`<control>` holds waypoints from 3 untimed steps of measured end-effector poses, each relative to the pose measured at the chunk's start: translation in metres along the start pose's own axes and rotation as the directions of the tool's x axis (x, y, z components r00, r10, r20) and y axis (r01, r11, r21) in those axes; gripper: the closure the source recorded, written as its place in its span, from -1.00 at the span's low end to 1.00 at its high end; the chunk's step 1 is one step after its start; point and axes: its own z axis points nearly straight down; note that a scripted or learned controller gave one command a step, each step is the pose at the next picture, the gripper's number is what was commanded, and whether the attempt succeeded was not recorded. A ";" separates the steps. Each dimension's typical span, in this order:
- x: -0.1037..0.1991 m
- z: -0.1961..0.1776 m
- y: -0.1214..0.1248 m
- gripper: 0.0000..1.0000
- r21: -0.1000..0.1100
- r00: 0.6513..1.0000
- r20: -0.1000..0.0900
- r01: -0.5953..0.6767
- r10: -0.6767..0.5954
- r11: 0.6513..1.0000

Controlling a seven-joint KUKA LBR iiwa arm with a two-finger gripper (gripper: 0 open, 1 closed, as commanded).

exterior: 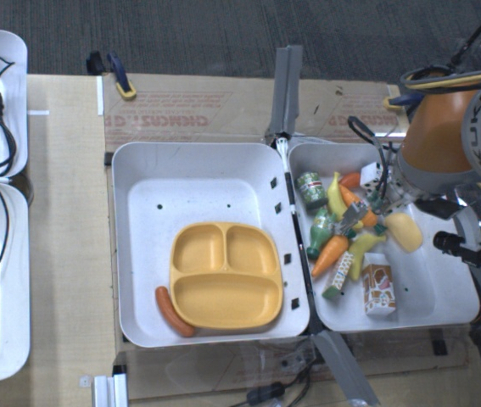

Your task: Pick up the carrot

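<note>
- Camera view: two shallow white bins sit side by side on the bench, the left bin (130, 227) and the right bin (444, 299), with a grey divider bar (287, 91) running up from the seam between them.
- Arm (448, 134): grey with an orange band, reaching in from the right over the upper right part of the right bin.
- Gripper (374, 200): positioned low over the cluster of toy food at the left side of the right bin. Jaw state: cannot tell; the tip is lost in the clutter beneath it.
- Carrot (329, 255): orange, lying at a slant in the right bin near its left wall, thick end up and right, tip pointing down and left. It lies below and to the left of the gripper, and nothing shows it gripped.
- Adjacent items in the right bin: a green can (311, 188) near the upper left; a yellow banana-shaped piece (336, 195) just right of the can; a pale yellow piece (405, 231) to the right; a small printed carton (378, 289) lower down, standing apart from the cluster.
- Left bin contents: a yellow divided plate (225, 275) with three compartments, and a reddish sausage (175, 312) lying just beside the plate's lower left edge.
</note>
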 end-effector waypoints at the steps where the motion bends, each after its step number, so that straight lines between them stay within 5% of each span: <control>1: -0.001 -0.009 -0.001 1.00 0.000 1.000 0.000 -0.004 0.004 1.000; 2: 0.054 -0.088 -0.016 1.00 0.004 0.996 -0.002 -0.089 0.089 0.996; 3: 0.083 -0.088 -0.065 1.00 0.008 0.941 -0.003 -0.339 0.339 0.941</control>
